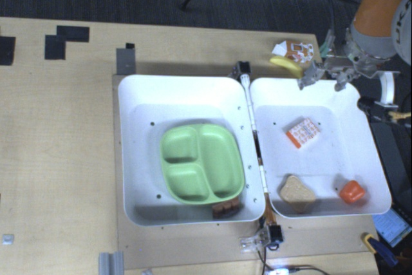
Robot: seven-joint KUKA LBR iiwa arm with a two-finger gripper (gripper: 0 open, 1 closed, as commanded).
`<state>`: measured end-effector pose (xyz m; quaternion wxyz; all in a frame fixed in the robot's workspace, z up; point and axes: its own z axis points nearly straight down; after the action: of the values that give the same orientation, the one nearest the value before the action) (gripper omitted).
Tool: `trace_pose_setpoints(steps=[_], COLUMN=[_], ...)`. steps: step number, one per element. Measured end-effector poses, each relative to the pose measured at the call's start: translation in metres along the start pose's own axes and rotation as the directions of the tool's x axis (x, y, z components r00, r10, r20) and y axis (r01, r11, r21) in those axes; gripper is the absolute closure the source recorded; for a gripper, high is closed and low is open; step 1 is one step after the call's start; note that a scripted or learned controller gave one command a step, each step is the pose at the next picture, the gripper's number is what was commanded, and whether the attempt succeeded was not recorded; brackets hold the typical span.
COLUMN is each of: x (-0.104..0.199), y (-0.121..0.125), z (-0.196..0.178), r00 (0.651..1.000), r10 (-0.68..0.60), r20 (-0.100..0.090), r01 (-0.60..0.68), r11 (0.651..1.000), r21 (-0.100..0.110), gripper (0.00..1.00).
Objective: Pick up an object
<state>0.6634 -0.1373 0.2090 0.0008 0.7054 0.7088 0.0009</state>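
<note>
– What's that brown thing [225, 207] at the left bin's near edge?

– Can't tell; the green plate [201, 163] covers most of it.

– And the arm [385, 6]?

– Cut off at the top right corner.

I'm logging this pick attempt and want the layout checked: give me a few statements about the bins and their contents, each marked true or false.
1. The green divided plate lies in the left bin. True.
2. The right bin holds a blue cup. False: it holds a small orange-and-white packet, a tan sponge-like piece and an orange-red object.
3. The gripper is over the right bin's far rim. True.
4. The gripper holds the packet. False: the packet lies on the bin floor, apart from it.
</note>
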Motion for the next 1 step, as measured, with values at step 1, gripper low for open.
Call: trace_pose_setpoints(steps=[1], x=[0.0287], y=[0.0049], z=[0.1], r00=[1.0], r10=[-0.002], r20=[-0.001], r01=[0.002], r11=[1.0], r21=[0.003], gripper=[0.0])
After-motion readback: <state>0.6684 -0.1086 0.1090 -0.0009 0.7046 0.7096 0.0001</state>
